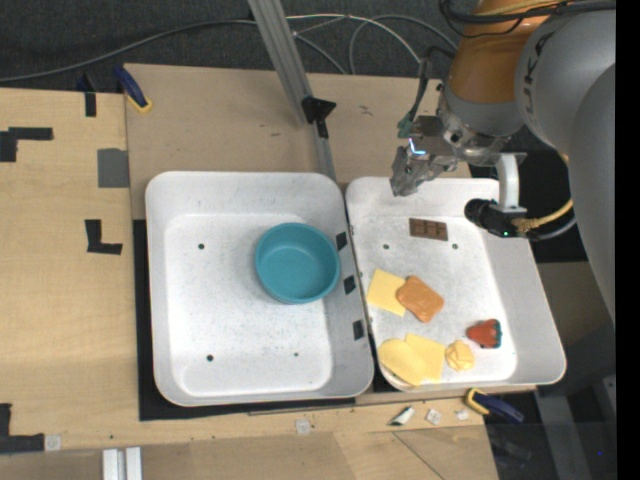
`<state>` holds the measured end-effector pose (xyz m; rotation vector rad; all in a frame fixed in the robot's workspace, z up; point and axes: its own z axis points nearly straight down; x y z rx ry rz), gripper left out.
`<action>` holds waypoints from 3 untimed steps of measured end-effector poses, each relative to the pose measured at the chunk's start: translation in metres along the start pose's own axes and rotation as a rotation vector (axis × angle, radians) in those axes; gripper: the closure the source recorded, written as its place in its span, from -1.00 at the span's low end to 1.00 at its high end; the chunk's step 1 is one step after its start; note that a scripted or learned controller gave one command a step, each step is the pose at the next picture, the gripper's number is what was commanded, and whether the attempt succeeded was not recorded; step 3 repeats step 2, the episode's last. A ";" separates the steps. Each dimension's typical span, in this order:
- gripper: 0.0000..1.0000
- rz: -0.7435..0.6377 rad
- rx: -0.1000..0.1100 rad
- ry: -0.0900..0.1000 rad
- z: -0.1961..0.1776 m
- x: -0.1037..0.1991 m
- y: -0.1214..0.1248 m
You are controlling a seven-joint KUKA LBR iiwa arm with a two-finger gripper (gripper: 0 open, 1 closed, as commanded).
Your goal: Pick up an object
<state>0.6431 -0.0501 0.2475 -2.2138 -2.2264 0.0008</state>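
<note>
Nothing lifted yet: gripper (408,180) is seen hanging over the far rim of the right bin (530,298), fingers near together, nothing seen between them. Candidates are all left lying in that bin: brown bar (428,230) nearest, then orange block (420,298) on a yellow slice (384,293), red piece (484,334) further off. Blue bowl (295,262) is set in the left bin (180,298). Descent, grasp and lift judged outstanding

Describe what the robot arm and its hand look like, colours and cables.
The arm is smooth, rounded grey with an orange band above the wrist. Black cables loop around that band. The hand is small, dark grey metal.
</note>
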 end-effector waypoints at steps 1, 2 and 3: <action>1.00 -0.001 -0.001 0.000 -0.003 0.053 0.010; 1.00 -0.001 0.002 0.000 0.016 0.110 0.016; 1.00 -0.001 0.002 0.000 0.016 0.110 0.016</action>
